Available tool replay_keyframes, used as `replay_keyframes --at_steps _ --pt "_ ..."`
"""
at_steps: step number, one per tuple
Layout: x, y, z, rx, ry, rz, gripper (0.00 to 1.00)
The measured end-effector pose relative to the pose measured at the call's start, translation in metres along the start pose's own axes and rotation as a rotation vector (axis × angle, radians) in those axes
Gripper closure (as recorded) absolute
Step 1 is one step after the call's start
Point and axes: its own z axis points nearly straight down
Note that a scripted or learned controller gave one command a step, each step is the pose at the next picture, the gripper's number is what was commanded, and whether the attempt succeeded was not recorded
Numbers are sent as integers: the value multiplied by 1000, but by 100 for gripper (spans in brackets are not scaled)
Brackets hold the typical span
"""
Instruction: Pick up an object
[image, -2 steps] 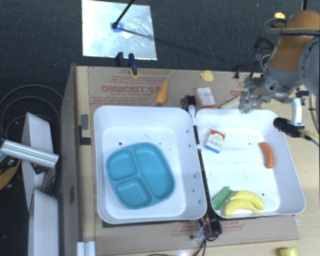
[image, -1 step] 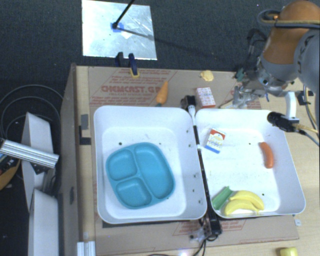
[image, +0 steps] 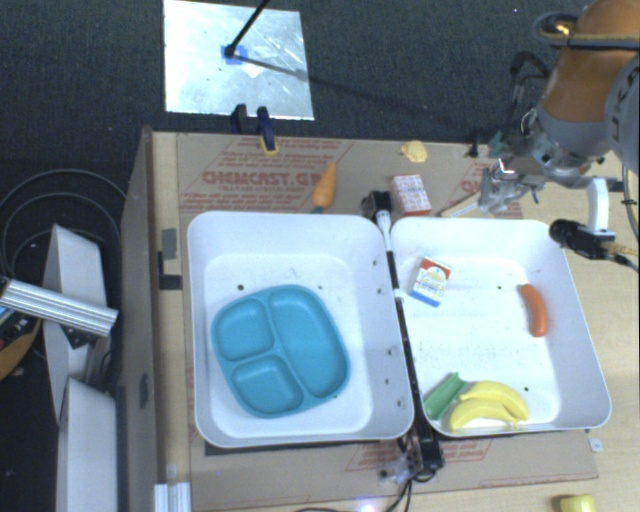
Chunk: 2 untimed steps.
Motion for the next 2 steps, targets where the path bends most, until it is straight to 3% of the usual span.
replay_keyframes --at_steps 1,2 --pt "9 -13 52 7 0 1 100" --pt "16 -15 59 2 -1 -3 100"
